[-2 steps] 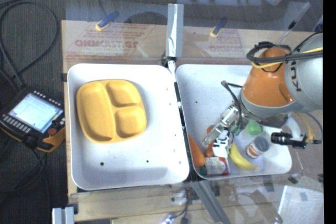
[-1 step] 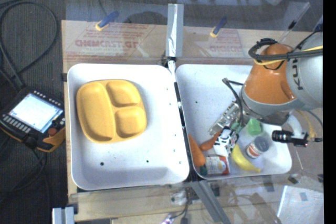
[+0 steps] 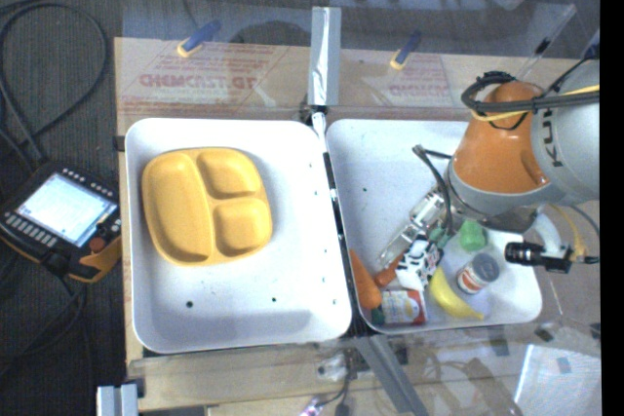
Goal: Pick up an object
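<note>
Smooth yellow three-section plastic tray [image 3: 207, 204] in left bin [image 3: 156, 312]; jaws [image 3: 419, 227] state unclear, among clutter.

The KUKA arm [image 3: 575, 146] has a smooth grey shell carrying dark lettering at its 3 o'clock side. An orange band [image 3: 499, 143] rounds the wrist, looped by black and yellow cables [image 3: 507, 97]. Below sits a silvery metal gripper [image 3: 421, 217].
</note>
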Robot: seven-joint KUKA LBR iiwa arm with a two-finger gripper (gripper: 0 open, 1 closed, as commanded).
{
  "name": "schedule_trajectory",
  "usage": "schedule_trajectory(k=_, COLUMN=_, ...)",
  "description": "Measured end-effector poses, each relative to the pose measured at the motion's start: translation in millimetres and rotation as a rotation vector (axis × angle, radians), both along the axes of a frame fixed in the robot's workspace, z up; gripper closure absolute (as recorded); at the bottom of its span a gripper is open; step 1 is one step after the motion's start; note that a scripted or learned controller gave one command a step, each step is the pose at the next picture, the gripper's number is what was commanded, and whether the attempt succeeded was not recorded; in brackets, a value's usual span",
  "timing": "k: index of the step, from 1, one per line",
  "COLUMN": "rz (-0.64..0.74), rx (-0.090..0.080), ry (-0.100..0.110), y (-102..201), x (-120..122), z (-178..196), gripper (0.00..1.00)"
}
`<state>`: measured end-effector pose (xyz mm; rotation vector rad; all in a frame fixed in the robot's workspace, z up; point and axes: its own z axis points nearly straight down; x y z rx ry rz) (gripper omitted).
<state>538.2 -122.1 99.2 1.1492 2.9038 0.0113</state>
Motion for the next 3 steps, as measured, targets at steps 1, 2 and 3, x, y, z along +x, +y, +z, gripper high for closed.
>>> schedule_trajectory(k=1, rz=-0.369, rx=0.007, ry=0.004, y=-21.2, x=-17.5, z=-10.0, gripper=0.00)
schedule_trajectory(k=2, rz=-0.369, rx=0.007, ry=0.004, y=-21.2, x=-17.5, z=-10.0, gripper=0.00)
schedule_trajectory(k=3, rz=-0.369, rx=0.007, ry=0.004, y=-21.2, x=-17.5, z=-10.0, gripper=0.00)
